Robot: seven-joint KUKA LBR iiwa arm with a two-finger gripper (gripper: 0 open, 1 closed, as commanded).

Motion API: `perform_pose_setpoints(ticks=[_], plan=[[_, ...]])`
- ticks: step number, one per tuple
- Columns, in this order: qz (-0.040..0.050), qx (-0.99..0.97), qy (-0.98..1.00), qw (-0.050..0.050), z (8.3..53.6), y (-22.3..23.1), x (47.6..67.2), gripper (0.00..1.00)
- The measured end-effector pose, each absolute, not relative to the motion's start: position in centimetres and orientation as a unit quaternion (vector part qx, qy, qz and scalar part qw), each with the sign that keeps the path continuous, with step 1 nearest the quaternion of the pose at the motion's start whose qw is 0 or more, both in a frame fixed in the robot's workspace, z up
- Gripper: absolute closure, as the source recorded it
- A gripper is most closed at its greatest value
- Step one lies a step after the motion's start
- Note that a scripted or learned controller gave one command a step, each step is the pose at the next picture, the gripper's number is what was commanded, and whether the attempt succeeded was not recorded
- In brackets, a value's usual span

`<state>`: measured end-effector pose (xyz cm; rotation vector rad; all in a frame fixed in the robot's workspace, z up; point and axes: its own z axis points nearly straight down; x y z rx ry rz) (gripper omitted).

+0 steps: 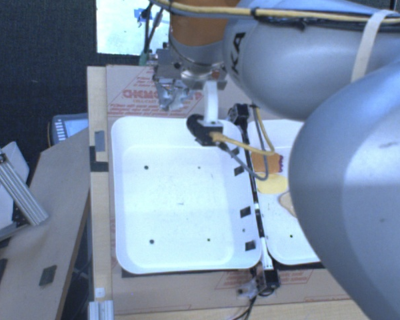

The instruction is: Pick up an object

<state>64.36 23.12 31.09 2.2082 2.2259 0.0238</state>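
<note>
— Grey metal, the gripper [174,97] hangs at the far edge of the left bin [180,205], over the printed cardboard [130,95].
— Open or closed?
— I cannot tell from this angle.
— And something to pick?
— A yellow object [272,184] lies in the right bin [283,249], near its left wall, with an orange piece [273,162] just beyond it. The arm [333,79] covers whatever lies further right.

Red print beginning "CHEM" marks the cardboard sheet [130,89]; the arm [287,52] shows letters "KA".
</note>
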Motion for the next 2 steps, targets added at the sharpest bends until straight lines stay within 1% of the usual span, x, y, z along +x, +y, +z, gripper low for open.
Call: perform_pose_setpoints(ticks=[1, 2], plan=[[0.0093, 0.705, 0.709, 0.005, 49.4, 23.5, 66.0, 1.00], [0.0010, 0.706, 0.709, 0.001, 48.3, 23.4, 66.0, 0.00]])
